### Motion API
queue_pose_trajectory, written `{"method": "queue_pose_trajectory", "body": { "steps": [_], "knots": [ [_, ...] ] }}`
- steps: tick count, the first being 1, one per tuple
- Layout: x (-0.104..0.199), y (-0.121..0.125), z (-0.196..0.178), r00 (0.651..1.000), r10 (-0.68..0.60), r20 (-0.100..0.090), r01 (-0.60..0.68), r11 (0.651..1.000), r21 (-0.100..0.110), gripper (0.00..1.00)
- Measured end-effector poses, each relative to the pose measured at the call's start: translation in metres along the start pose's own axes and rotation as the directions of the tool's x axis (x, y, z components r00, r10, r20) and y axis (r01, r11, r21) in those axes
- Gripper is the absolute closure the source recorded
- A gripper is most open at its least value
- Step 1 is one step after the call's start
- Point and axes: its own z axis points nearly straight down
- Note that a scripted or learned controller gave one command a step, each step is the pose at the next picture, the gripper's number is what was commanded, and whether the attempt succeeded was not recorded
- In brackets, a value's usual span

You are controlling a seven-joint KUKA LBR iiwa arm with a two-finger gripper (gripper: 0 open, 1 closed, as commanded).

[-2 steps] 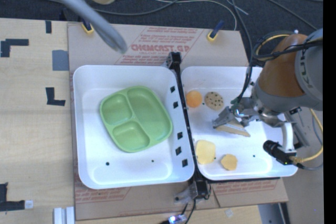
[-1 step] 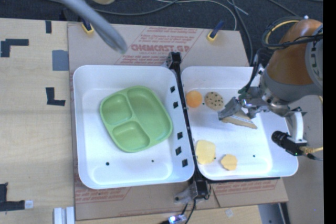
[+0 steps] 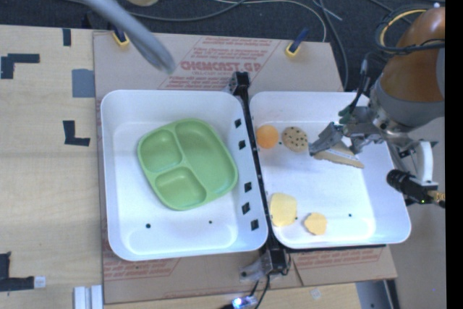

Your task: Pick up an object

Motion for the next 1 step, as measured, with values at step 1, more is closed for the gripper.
{"method": "queue_pose_trajectory", "body": {
  "steps": [1],
  "knots": [
    [0.0599,0.0057,0.0071,1.0,-0.005,-0.002,0.005,1.0,0.004,1.0]
  ]
}}
